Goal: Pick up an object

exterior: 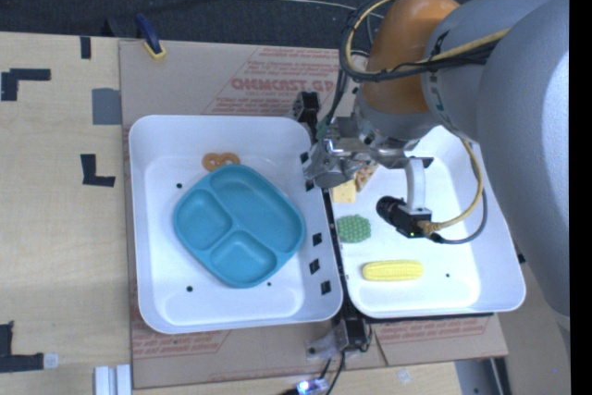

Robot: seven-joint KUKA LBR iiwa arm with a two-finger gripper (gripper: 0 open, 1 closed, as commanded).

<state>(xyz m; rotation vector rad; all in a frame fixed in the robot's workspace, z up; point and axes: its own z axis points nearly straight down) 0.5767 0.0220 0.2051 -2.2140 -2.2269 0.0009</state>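
Both white bins (148, 199) look like smooth, slightly glossy plastic. Blue divided tray (239, 225): matt plastic, smooth. Corn cob (392, 270) yellow, bumpy, faint sheen. Green round piece (353, 228) rough-textured. Counter (46, 227) pale wood grain; brown printed cardboard (268, 79) under bins, matt. Arm shell (532, 106) smooth grey, satin.

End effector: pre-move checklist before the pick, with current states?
1. End effector over right white bin, near its left wall: ok.
2. Pale yellow block beneath it: partly hidden, ok.
3. Grip on anything: cannot tell.
4. Round green textured piece and yellow corn cob lying apart from it: ok.
5. Blue divided plastic tray and small brown pretzel in left white bin: ok.
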